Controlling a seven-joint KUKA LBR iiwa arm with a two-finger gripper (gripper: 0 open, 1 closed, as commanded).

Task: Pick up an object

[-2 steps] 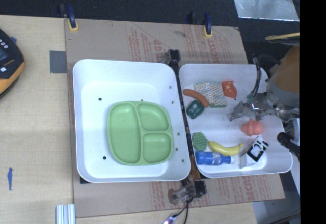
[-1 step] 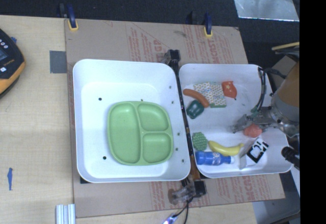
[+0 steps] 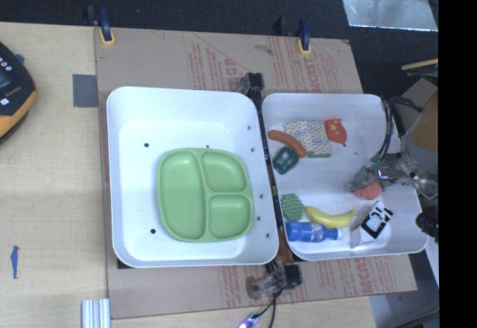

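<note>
One claw [image 3: 370, 179], low at the right bin's [image 3: 313, 101] right side, jaw state impossible to tell, touching a small red object [image 3: 368, 190]; risk: slip or nudge toward the nearby banana [image 3: 329, 216] if poorly seated.

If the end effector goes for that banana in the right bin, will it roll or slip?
The banana looks like smooth moulded plastic, so probably light, stiff and somewhat slippery. Its curve makes rolling unlikely, though it could pivot. It touches the blue bottle, which may get nudged.
</note>
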